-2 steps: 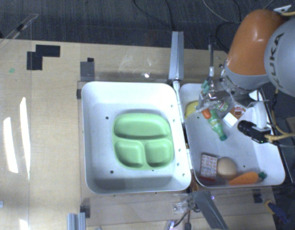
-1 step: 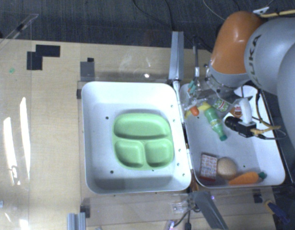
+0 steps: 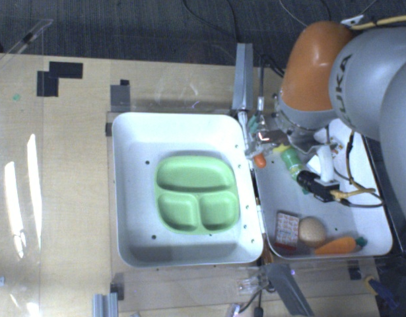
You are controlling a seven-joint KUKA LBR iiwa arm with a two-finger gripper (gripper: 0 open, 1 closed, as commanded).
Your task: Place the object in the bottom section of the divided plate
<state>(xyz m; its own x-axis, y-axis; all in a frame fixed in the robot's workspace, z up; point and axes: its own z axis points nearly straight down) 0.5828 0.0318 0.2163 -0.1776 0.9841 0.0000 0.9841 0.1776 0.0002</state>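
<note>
A green divided plate lies in the middle of the left white bin, with one wide section at the far side and two smaller ones at the near side; nothing lies on it. My gripper hangs over the far left corner of the right bin, close to the wall between the bins. Just below it sit a small orange piece and a green bottle-like object. The arm's orange band and grey body hide the bin's far right part.
Along the right bin's near edge lie a red and white packet, a beige round item and an orange carrot. Black cables trail from the wrist across that bin. A metal post stands behind the bins.
</note>
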